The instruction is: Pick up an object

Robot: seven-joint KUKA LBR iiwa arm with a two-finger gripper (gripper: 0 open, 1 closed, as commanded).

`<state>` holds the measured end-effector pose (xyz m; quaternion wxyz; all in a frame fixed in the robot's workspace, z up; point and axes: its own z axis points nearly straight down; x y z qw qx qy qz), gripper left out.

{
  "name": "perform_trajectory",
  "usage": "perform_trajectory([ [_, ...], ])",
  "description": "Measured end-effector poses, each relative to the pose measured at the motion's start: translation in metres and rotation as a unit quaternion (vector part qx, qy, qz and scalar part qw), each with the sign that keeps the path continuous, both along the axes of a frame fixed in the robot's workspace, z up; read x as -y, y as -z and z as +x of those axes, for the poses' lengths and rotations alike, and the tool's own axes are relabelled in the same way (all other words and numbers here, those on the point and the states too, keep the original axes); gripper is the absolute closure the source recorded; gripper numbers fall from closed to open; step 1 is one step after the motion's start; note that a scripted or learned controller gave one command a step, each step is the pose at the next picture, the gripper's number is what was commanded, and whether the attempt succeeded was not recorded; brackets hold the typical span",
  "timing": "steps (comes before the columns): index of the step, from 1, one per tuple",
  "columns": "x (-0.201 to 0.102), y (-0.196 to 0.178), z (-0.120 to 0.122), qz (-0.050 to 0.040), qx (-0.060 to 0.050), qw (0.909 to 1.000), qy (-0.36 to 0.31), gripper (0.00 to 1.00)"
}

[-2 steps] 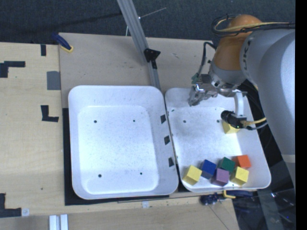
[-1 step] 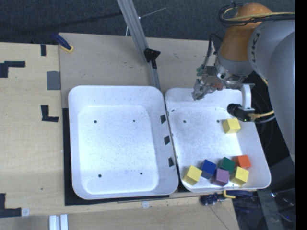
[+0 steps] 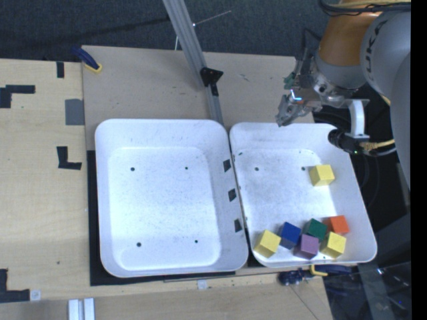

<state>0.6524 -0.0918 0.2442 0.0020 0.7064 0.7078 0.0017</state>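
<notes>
My gripper (image 3: 288,115) hangs above the far rim of the right bin (image 3: 280,179), its fingers close together with nothing between them. A yellow cube (image 3: 321,175) lies alone in the right bin's right half, well below and right of the gripper. Along the bin's near edge sits a cluster: a yellow cube (image 3: 268,243), a blue cube (image 3: 290,234), a purple cube (image 3: 309,245), a green cube (image 3: 315,230), an orange cube (image 3: 338,225) and another yellow cube (image 3: 335,245).
The left bin (image 3: 160,199) lies beside the right one. A grey metal bar (image 3: 190,35) slants across the bench behind the bins, ending in a black clamp (image 3: 211,77). The arm's body (image 3: 360,39) fills the upper right.
</notes>
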Motion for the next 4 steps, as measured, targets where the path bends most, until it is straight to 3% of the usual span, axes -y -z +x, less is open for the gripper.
perform_trajectory([
  [3, -0.134, 0.023, -0.073, 0.0005, -0.005, 1.0, -0.002, 1.0],
  [4, -0.178, 0.012, -0.094, 0.001, -0.004, 1.0, -0.003, 1.0],
])
